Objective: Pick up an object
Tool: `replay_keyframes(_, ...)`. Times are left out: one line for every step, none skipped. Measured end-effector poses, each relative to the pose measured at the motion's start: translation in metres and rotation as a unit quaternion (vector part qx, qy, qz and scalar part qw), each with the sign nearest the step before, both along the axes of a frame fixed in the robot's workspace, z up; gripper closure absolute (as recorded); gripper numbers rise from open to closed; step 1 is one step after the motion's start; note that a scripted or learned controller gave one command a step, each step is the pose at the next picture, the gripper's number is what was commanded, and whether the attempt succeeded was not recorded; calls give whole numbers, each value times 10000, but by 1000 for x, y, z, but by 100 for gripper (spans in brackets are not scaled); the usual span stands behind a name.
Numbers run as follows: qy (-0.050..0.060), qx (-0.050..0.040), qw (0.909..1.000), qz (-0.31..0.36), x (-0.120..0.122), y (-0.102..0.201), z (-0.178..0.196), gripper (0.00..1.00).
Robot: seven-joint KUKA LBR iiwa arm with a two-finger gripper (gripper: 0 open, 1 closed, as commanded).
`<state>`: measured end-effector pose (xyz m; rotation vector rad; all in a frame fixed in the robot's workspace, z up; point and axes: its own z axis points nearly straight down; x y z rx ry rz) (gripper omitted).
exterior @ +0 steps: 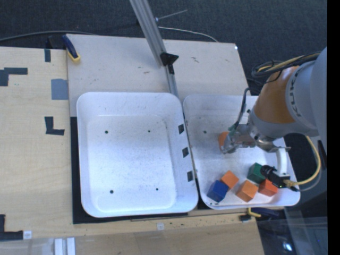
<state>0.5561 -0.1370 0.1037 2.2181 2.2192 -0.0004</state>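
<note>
One orange block under the jaws

One small orange block point(223, 138) lies mid right bin point(204, 110), with the gripper point(230, 145) touching it; whether the jaws are spread or pinching, I cannot tell. This looks like the grasp step; next calls for closing firmly, then lifting straight. Other blocks point(241, 185) cluster near the front rim. Left bin point(85, 142) sits alongside on the wooden surface point(32, 100).

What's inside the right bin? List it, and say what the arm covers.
In the right bin: a blue block, two orange blocks, a green piece, a red-orange piece. The gripper partly covers another orange object.
</note>
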Motion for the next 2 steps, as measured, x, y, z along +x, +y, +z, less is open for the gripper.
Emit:
replay_keyframes(38,20,10000,-9,-73,6,41,100)
replay_keyframes(-55,-4,10000,-2,-70,2,10,100)
